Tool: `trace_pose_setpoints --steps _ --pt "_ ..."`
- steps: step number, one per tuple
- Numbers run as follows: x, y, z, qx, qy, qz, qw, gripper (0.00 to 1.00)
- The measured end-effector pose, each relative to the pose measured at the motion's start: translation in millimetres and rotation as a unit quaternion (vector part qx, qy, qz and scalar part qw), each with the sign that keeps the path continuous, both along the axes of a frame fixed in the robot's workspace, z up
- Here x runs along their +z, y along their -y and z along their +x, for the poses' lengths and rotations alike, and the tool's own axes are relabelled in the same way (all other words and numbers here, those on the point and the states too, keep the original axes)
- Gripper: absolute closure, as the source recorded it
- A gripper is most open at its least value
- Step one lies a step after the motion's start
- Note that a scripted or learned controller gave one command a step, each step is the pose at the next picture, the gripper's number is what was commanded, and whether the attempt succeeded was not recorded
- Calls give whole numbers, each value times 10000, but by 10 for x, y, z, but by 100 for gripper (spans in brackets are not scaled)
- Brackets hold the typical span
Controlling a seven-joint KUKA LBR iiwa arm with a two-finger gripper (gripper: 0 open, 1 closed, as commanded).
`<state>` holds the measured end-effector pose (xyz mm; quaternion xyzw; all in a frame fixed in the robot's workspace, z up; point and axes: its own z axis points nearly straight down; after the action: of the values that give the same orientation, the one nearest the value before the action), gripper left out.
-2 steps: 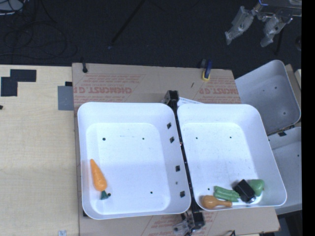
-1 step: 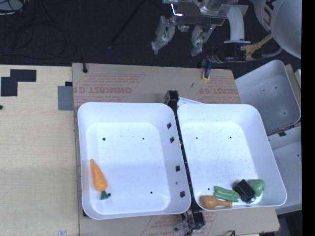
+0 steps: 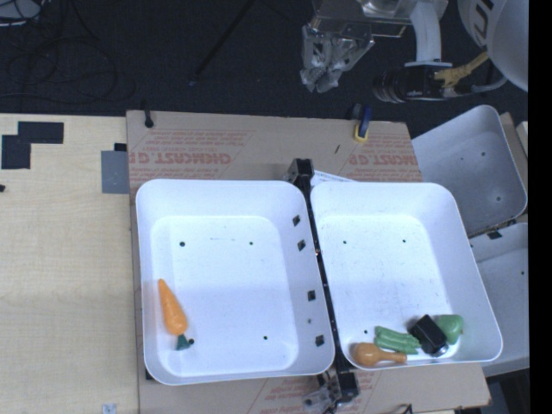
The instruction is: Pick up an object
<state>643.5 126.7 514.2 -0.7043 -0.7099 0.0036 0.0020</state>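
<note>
An orange toy carrot with a small green top lies near the front left corner of the left bin. In the right bin's front right corner lie a black block, a green piece beside it, a green pea pod and an orange-yellow pear-shaped toy. My gripper hangs high above the bench, behind the bins and above the cardboard's far edge, with nothing between its fingers. Its fingers point down and sit close together.
Both bins rest on a brown cardboard sheet. A black clip strip runs between the bins. A small blue and yellow item stands at the cardboard's far edge. A grey metal plate lies to the right.
</note>
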Motion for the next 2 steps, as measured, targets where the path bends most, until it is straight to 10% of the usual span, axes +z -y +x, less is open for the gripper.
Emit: trace_pose_setpoints --steps 1,2 --pt "-943 1043 -418 -89 -36 -9 10000 100" --pt "-1939 1271 -625 -57 -38 4 10000 100"
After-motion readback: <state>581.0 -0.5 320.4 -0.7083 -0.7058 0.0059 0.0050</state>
